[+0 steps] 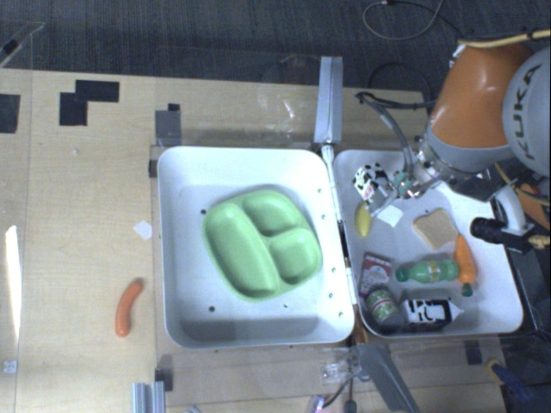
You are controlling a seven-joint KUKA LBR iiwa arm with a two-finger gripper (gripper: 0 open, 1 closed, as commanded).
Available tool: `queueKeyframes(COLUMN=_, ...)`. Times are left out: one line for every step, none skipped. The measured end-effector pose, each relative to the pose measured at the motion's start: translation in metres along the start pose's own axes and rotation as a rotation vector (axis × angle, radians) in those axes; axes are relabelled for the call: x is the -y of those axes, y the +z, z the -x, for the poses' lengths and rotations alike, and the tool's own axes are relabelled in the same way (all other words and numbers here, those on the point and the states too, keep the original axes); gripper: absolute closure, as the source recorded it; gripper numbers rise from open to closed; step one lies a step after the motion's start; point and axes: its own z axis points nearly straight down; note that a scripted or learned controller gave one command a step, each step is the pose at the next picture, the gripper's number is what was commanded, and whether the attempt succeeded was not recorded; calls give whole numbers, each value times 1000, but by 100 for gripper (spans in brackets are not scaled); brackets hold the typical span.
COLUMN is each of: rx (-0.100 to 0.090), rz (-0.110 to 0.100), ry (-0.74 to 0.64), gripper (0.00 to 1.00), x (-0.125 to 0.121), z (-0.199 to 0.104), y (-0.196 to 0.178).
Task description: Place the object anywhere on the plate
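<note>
1. Two white bins sit side by side on the desk (86,188); the green sectioned plate (263,243) lies in the left bin (185,175), while the right bin (508,317) holds the loose items.
2. We judge the likeliest object to be the black-and-white spotted toy (372,180) near the right bin's far left corner, just beside the end effector (405,183); which item the program is aiming for we cannot say for certain.
3. We cannot tell how the end effector is set, and nothing shows as clasped in it.
4. We reckon the toy is light, rigid plastic with a smooth, perhaps slippery skin; a pinch across its narrow middle looks safest.
5. It appears small and rounded, white with black patches, close to a yellow banana-like piece (363,221) and a white card (389,215).
6. Elsewhere in the right bin we see a bread slice (436,228), a carrot (466,261), a green bottle (428,272) and a can (380,304); a sausage (128,306) lies out on the desk, well apart from both bins.
</note>
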Motion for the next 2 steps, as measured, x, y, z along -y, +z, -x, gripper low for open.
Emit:
queueKeyframes(rx=-1, rz=-2, ry=-29, gripper=100, x=-28, z=-78, y=26)
queueKeyframes(rx=-2, rz=-2, ry=-178, gripper=100, x=-41, z=-136, y=33)
